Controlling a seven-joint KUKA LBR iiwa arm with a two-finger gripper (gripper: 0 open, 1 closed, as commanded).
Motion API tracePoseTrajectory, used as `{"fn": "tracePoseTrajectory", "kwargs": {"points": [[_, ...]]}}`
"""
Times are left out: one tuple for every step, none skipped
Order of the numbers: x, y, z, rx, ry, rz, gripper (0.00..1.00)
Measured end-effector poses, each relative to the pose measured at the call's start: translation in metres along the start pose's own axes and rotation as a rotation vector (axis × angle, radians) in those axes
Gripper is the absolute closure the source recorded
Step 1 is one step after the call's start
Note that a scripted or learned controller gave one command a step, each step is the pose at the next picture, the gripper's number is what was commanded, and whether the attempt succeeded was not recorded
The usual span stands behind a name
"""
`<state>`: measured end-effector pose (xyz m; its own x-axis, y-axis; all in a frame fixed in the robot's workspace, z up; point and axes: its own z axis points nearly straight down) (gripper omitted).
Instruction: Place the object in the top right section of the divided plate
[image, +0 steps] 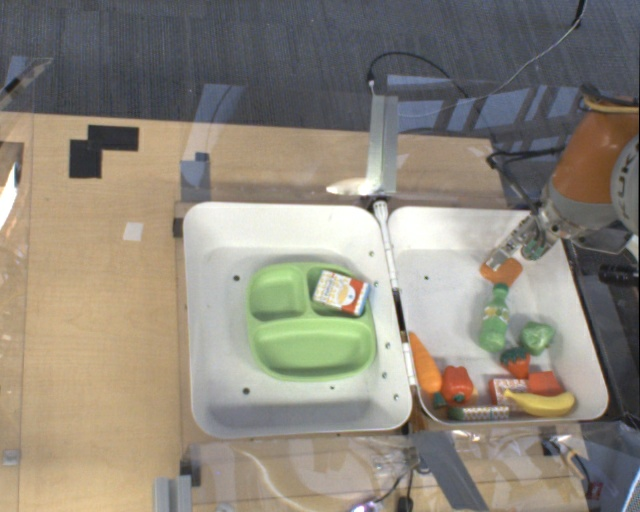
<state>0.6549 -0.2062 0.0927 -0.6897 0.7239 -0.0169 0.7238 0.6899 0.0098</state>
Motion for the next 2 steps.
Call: {"fn": "tracePoseTrajectory", "kwargs": {"points": [[-0.0082, 0.0108, 0.0018, 0.002, 0.004, 0.257, 1.00], [-0.0037, 0.0116, 0.0026, 0.011, 0.024, 0.255, 0.00]]}}
